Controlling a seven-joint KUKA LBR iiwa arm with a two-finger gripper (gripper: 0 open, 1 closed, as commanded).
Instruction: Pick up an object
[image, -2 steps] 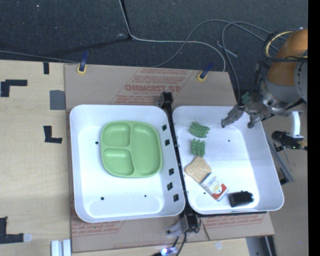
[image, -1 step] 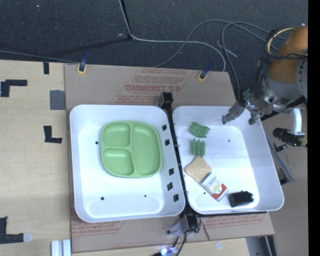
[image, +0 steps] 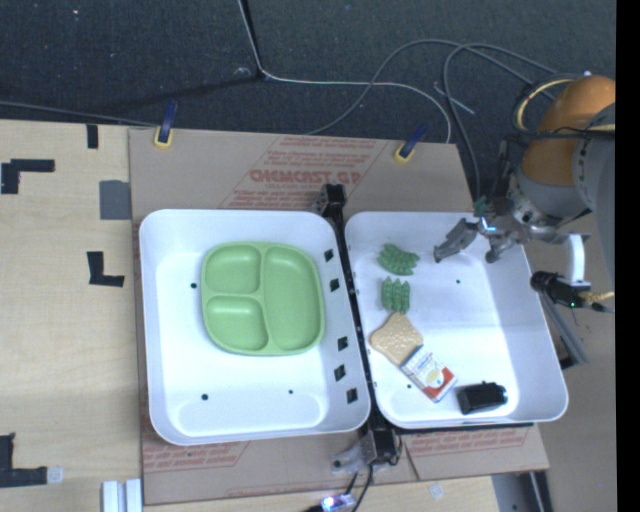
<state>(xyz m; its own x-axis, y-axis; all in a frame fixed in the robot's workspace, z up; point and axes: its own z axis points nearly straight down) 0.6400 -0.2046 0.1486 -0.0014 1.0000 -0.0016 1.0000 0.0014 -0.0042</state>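
Two white bins sit side by side in front of you, meeting at a black clip seam. The left bin (image: 170, 400) carries a green divided plate (image: 263, 298) with bare floor along its near edge. In the right bin (image: 530, 340), your pickable things crowd the left and near side: two green leafy pieces (image: 398, 259) (image: 395, 294), a tan bread slice (image: 396, 339), a red-and-white packet (image: 430, 375) touching it, and a black block (image: 481, 397) by the near rim. The gripper (image: 468, 243) hovers at the far right corner, fingers spread wide, holding nothing, over open floor.
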